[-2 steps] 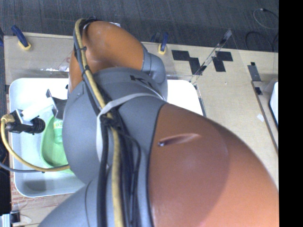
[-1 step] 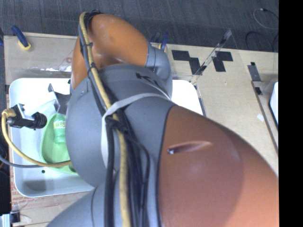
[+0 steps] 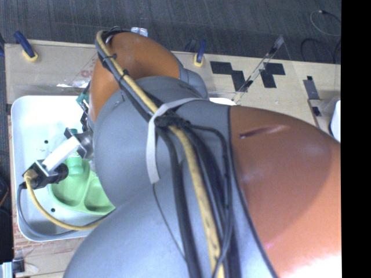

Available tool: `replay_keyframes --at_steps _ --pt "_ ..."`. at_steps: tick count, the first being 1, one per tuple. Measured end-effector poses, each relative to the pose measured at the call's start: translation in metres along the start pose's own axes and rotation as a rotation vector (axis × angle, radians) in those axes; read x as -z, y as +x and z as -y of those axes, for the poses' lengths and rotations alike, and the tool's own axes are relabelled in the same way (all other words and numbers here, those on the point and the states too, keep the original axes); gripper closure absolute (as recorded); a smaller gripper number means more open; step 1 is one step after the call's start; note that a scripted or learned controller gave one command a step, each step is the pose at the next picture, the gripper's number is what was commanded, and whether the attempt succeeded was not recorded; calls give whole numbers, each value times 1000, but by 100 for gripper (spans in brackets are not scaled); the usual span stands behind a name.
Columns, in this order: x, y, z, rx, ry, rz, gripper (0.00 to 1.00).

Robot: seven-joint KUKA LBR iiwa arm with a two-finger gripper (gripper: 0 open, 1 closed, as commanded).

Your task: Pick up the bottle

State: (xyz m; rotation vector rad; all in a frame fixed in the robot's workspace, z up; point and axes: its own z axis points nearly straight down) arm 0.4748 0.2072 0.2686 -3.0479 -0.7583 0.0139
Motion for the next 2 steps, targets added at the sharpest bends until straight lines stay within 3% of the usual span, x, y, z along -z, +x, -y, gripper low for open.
replay_keyframes --at_steps 1,2 --pt "18 2 0 -281 -3 -8 100" --pt "19 6 8 -281 -4 -8 100"
